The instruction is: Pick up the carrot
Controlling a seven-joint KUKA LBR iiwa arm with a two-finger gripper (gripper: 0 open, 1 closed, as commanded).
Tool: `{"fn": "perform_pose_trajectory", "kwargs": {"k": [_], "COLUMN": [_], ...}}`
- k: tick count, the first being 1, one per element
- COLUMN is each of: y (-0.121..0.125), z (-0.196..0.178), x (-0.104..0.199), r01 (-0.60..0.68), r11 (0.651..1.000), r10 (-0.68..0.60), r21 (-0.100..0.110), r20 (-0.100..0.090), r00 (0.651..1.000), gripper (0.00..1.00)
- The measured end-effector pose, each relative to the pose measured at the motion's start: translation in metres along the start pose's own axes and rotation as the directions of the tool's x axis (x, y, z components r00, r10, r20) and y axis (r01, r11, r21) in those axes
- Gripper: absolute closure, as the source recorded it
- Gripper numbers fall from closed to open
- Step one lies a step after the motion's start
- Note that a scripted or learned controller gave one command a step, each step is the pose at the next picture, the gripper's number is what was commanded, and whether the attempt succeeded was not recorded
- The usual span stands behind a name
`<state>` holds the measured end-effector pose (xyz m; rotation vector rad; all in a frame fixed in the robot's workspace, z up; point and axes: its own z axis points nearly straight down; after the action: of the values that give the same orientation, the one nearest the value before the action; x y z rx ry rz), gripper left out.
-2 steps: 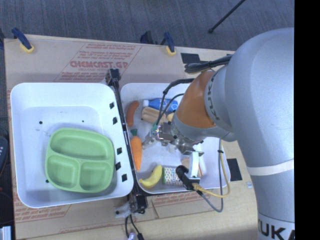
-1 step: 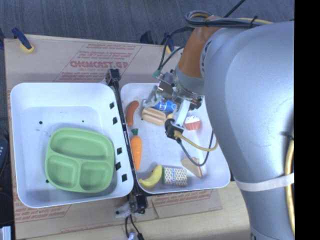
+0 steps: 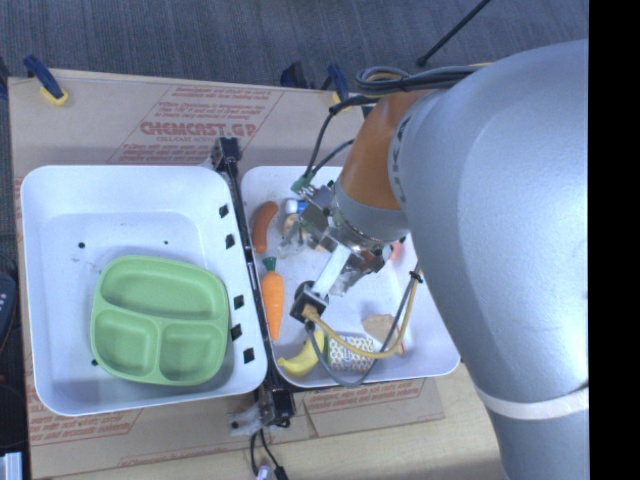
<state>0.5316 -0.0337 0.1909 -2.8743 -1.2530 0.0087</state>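
Note:
The carrot point(image 3: 272, 305) is orange with a small green top. It lies lengthwise against the left wall of the right bin point(image 3: 430, 353), green end toward the back. My gripper point(image 3: 295, 223) hangs over the back left part of that bin, a little behind and to the right of the carrot's top. It sits close beside a brown-orange sausage point(image 3: 263, 226). Nothing of the carrot is at the gripper; the carrot rests on the bin floor. The big grey arm hides much of the bin's right side.
A yellow banana point(image 3: 298, 361) lies at the right bin's front left corner, with a netted item point(image 3: 352, 349) and a tan biscuit-like piece point(image 3: 380, 325) beside it. The left bin point(image 3: 60, 208) holds a green divided plate point(image 3: 158, 318).

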Motion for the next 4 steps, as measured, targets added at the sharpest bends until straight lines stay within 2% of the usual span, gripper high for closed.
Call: {"fn": "perform_pose_trajectory", "kwargs": {"k": [1, 2, 3, 4], "y": [-0.011, -0.082, -0.085, -0.111], "z": [0.0, 0.001, 0.0, 0.1], "x": [-0.018, 0.005, 0.051, 0.093], "r01": [-0.139, -0.243, -0.465, -0.511], "r11": [0.99, 0.97, 0.885, 0.859], "r10": [0.139, 0.243, 0.465, 0.511], "r21": [0.001, 0.0, -0.001, -0.001], "r20": [0.0, 0.0, -0.001, -0.003], "r00": [0.99, 0.97, 0.885, 0.859], "gripper": [0.0, 0.0, 0.0, 0.0]}}
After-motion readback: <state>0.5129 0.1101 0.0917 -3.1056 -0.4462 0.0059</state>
